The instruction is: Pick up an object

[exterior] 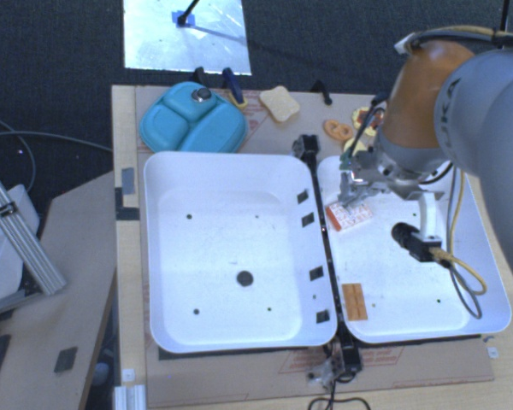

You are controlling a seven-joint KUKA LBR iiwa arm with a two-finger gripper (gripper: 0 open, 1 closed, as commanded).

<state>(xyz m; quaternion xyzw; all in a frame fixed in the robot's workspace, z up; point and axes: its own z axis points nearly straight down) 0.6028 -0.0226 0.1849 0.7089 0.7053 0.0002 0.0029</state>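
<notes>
End effector [355, 191]: low over red-and-white packet [349, 216], right bin [462, 314]; finger state impossible to tell.
Progress: nothing lifted; grasp, raise remaining.

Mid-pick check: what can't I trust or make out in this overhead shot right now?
- gripper: the wrist above covers it, so jaw state is unreadable from the camera view.
- red-and-white card: print too small to read; whether it is touched is unclear.
- right bin: its upper area is hidden under the arm.
- yellow items behind the bins: partly covered by the arm, identity unclear.
</notes>
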